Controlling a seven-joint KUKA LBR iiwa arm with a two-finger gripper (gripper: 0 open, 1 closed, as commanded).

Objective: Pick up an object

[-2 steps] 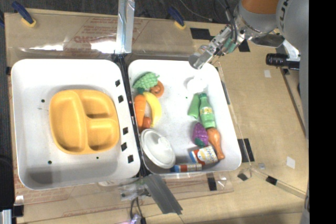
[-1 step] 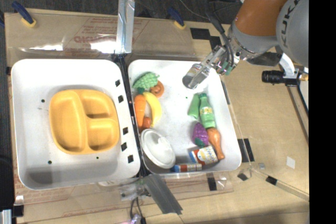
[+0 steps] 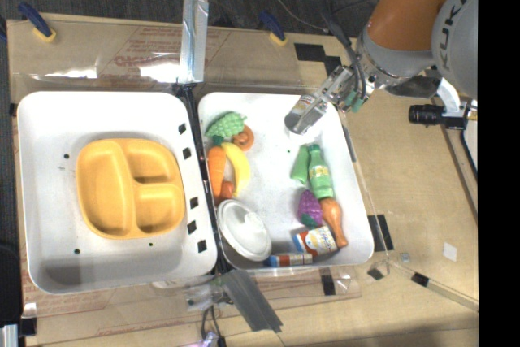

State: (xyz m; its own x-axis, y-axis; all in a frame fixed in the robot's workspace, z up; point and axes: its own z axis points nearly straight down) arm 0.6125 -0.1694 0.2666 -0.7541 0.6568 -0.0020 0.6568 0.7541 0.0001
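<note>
Taking the green bottle (image 3: pixel 314 171) as the likeliest target, we find it lying flat on the floor of the right-hand bin (image 3: pixel 272 114), in that bin's right half, its long axis running nearly top to bottom of the view with a slight lean. Its narrower green end points up toward the arm, and its labelled body runs down toward the purple toy (image 3: pixel 309 208) and the orange-brown piece (image 3: pixel 335 223), both of which touch or nearly touch its lower end.

We place the gripper (image 3: pixel 302 118) just above the bottle's upper end in the view, near the bin's top right corner and a little to the left of the bottle's axis. The bottle therefore lies below and slightly right of the gripper. We see nothing held there; whether the tips stand apart or together we cannot tell, as they read as one blurred grey mass.

We judge that the coming move turns on a short travel down the view along the bottle's length, with the closing direction set across that axis.

Further out, a banana (image 3: pixel 240 162), a carrot (image 3: pixel 217 166) and a leafy green piece (image 3: pixel 226 126) crowd the bin's left side, well apart from the gripper. A yellow divided tray (image 3: pixel 130 187) sits in the left bin (image 3: pixel 49 114).
</note>
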